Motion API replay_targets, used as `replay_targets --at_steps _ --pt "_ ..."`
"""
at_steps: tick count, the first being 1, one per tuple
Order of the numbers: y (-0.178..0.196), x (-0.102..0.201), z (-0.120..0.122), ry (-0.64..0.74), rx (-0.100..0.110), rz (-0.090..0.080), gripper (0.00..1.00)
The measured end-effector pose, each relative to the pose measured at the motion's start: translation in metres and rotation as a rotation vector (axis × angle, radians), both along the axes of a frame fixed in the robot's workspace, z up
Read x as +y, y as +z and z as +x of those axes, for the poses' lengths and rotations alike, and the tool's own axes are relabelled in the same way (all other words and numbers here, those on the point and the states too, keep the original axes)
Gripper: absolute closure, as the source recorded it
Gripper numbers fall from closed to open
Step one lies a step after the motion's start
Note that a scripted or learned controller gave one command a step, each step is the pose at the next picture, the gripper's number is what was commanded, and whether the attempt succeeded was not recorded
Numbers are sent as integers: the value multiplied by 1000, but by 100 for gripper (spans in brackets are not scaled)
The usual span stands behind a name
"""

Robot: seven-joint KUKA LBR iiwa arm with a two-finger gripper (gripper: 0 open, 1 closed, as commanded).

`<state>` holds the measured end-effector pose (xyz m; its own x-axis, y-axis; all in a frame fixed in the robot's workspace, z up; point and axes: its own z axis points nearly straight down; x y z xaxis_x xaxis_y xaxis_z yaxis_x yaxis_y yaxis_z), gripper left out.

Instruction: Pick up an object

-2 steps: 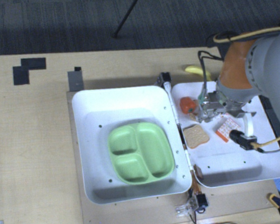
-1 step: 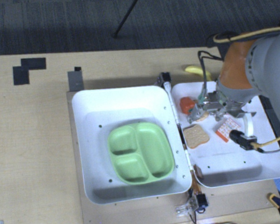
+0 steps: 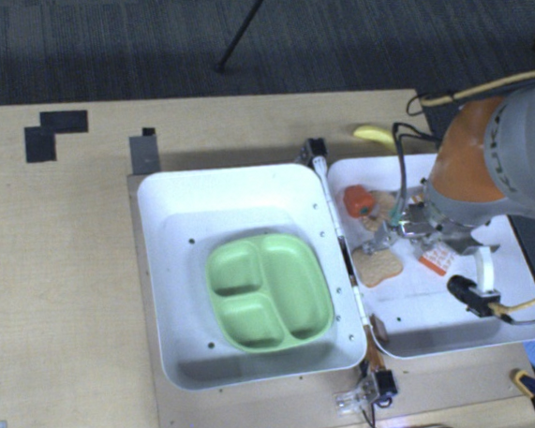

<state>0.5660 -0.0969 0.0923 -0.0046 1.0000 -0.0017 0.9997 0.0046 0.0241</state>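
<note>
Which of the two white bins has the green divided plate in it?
The left bin. The green plate lies in its middle. The right bin, where the gripper is reaching, holds small items instead, including a red one and a tan slice.

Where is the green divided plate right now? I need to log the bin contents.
The green divided plate lies in the left bin, near its middle, across the divider from the gripper.

Grey arm (image 3: 525, 151) from the right, wrist bent low, claw (image 3: 380, 238) pointing left.
</note>
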Motion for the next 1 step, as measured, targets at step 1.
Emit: replay_targets --at_steps 1 --pt "10 1 1 3 0 2 100"
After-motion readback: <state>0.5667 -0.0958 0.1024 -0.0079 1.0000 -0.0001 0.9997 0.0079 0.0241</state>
